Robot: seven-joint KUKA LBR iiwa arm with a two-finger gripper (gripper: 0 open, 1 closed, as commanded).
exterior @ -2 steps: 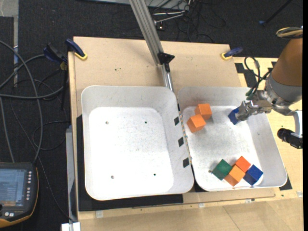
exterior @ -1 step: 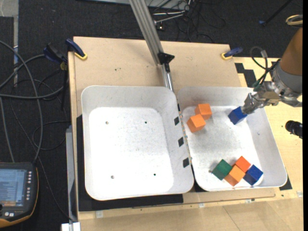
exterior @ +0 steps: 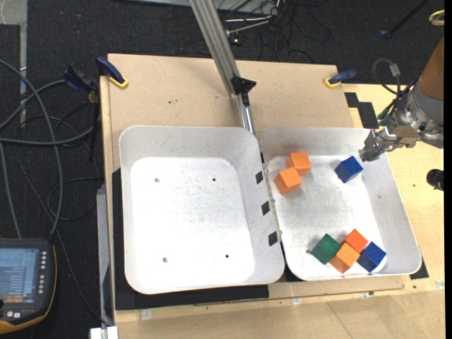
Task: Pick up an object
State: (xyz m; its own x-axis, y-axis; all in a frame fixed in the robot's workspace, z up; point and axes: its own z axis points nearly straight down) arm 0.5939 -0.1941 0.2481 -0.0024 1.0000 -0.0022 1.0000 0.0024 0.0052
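While the tool (exterior: 372,149), its grip state impossible to tell, hangs over the right white bin's (exterior: 395,210) far right rim just beside the lone blue cube (exterior: 348,169), it should probably centre above that cube before descending.

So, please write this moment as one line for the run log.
gripper: above right white bin far edge | nearest: lone blue cube, apart | grasp: none seen
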